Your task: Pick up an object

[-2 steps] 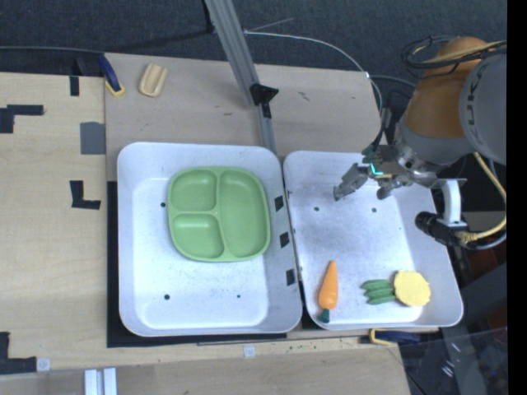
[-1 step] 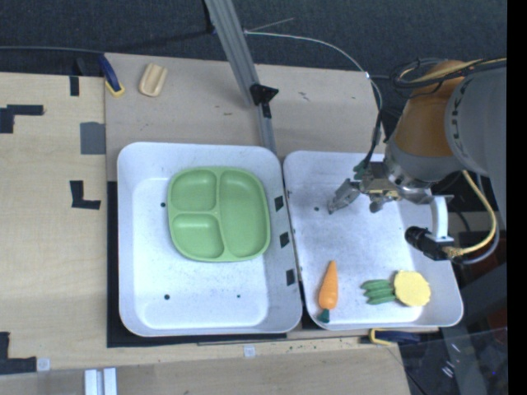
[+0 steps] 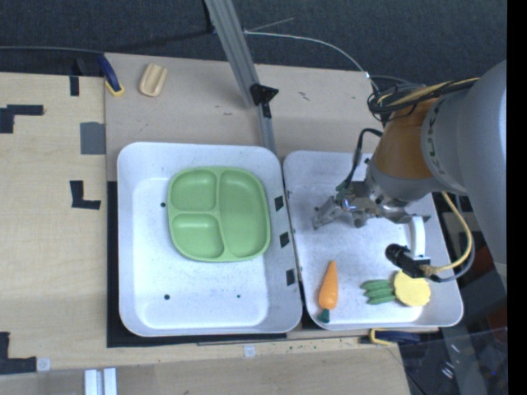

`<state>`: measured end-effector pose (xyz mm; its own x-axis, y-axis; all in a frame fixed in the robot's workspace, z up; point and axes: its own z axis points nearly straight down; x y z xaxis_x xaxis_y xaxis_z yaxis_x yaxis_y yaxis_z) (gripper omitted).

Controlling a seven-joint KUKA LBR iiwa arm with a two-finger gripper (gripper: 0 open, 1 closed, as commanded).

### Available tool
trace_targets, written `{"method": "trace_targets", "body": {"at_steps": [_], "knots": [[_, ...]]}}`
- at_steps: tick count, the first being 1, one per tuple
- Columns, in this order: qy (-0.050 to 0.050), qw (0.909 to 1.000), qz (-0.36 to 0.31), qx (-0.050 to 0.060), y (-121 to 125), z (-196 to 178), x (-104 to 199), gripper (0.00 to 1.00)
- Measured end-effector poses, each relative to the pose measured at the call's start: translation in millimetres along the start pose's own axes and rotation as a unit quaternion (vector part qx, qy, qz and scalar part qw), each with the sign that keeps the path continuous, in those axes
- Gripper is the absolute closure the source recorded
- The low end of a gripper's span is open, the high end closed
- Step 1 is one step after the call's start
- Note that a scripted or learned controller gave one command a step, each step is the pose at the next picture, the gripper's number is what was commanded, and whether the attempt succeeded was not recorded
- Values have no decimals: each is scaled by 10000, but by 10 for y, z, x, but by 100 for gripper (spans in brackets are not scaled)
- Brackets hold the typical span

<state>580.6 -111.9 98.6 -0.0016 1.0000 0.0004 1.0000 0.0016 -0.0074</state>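
In the right bin point(image 3: 329, 167) an orange toy carrot point(image 3: 329, 284) lies near the front edge. To its right sit a small green toy vegetable point(image 3: 379, 290) and a yellow toy piece point(image 3: 412, 290). My gripper point(image 3: 328, 213) hangs over the bin's middle, behind and above the carrot, with its fingers spread open and nothing between them. The arm with its orange band point(image 3: 403, 148) reaches in from the right.
The left bin point(image 3: 136, 303) holds a green divided plate point(image 3: 220, 213). A metal pole point(image 3: 239, 48) slants up from between the bins. A small tan object point(image 3: 152, 80) lies on the bench at the back left. Cables point(image 3: 445, 253) loop beside the wrist.
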Motion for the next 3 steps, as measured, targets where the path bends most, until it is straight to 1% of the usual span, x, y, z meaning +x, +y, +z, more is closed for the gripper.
{"method": "trace_targets", "body": {"at_steps": [1, 2, 3], "knots": [[-9, 10000, 2, -29, -1, 100, 0, 0], [-2, 10000, -4, -26, -2, -2, 7, 100], [-2, 10000, -2, -55, -30, -613, 66, 100]]}}
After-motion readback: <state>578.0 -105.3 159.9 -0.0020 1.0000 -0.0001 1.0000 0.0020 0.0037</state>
